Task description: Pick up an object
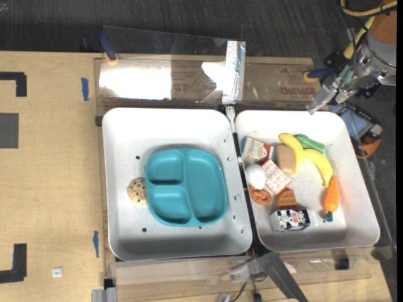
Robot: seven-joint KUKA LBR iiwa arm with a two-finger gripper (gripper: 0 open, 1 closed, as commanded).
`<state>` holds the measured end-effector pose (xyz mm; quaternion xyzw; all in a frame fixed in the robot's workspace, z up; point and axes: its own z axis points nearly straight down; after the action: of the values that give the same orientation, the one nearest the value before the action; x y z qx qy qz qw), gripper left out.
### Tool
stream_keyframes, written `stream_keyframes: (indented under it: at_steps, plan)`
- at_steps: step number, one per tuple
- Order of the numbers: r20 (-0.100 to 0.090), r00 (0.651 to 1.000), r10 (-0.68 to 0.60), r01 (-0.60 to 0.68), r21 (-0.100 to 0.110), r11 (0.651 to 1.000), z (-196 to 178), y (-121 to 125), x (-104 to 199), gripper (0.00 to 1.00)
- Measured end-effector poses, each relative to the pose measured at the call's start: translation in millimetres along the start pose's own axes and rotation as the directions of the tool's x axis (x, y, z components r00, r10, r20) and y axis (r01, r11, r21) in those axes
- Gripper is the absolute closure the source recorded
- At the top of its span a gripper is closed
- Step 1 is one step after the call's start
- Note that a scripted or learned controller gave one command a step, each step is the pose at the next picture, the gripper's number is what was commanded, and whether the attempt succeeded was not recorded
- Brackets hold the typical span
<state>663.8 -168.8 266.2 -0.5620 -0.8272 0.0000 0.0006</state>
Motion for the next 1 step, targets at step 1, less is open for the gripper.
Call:
stream_keyframes:
  at_steps: [1]
  plan:
    - [0.006, 0.979, -0.202, 0.203, -0.007, 0.979, 151.7, -22.3, 28.1, 0.00]
